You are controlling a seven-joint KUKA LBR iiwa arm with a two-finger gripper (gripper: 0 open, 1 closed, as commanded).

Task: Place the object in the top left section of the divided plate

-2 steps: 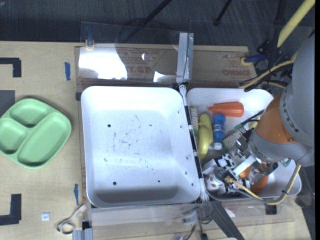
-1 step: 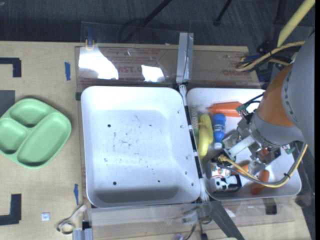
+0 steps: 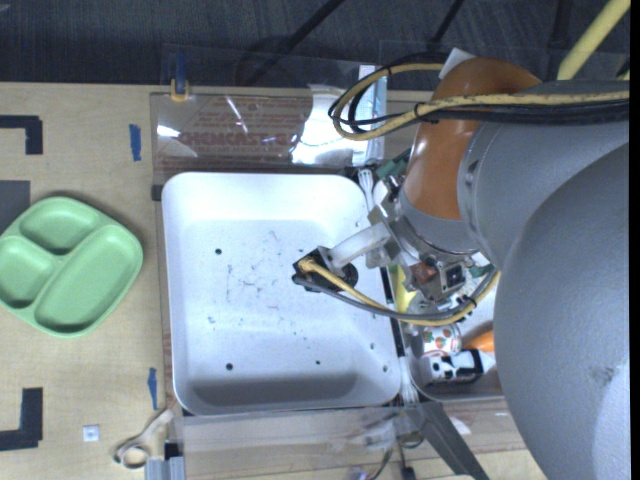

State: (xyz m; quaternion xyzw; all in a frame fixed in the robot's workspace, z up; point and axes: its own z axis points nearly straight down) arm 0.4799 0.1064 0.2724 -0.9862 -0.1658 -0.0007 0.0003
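Hanging over the right wall of the white bin point(image 3: 200, 218), the arm point(image 3: 550, 298) hides most of what lies beneath it. The gripper point(image 3: 437, 274) sits under the orange wrist band at right of centre. Open or closed cannot be told from this angle, and nothing can be confirmed in its hold.

Task's thing: likely one of the small items at lower right of centre, just past the bin's right wall. These are a white-and-black piece point(image 3: 447, 364) and an orange piece point(image 3: 482, 340) close beside it. Both are half covered by the arm, so which is meant is unclear.

Handling, as a judgement: small, light, probably rigid plastic and possibly smooth, so it may slip. Best taken across its narrowest part from straight above, though its shape is too hidden to be sure.

Divided plate point(image 3: 112, 268): green, three sections, at left of frame on the wooden bench point(image 3: 80, 398), well apart from the pieces. Its upper section point(image 3: 58, 223) looks like the target.

In the way: the bin's walls and the whole width of the bin floor must be crossed. A clear plastic sheet point(image 3: 245, 128) and blue tape point(image 3: 135, 143) lie in the upper frame, off the route.
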